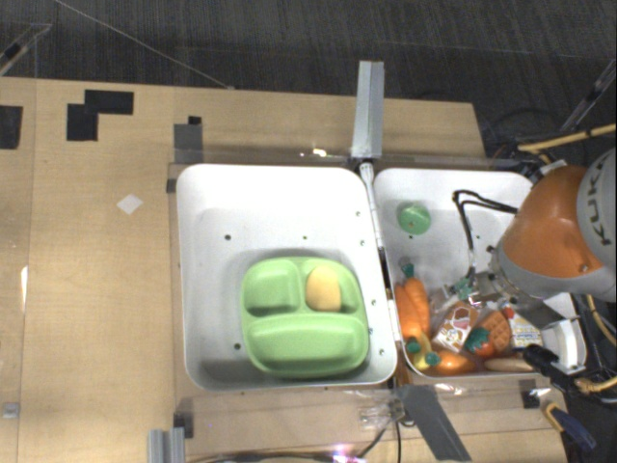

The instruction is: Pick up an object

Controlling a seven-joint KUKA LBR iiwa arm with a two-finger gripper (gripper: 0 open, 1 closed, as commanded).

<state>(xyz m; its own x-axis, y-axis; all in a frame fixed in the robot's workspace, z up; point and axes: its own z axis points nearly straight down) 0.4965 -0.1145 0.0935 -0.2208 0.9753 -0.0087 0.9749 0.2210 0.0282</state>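
We see the gripper [479,295] low over the lower part of the right bin [439,186], under the grey wrist and its orange band. The arm covers it, so we cannot tell whether it is open or closed.

Just below the gripper in the view lies a clear packet [457,332] with coloured print, among a few small orange and teal pieces. We cannot tell whether the packet touches the gripper or only lies close under it. To the view's left of the gripper, near but apart, 1 orange carrot [413,309] lies along the bin's left wall, its green end pointing up the view. Up and to the left of the gripper, well apart, a green round disc [415,219] sits on bare bin floor.

Far to the left of the gripper, in the left bin [222,201], rests 1 green divided plate [299,340] with 3 compartments. A yellow rounded fruit [324,287] sits in its upper-right compartment.
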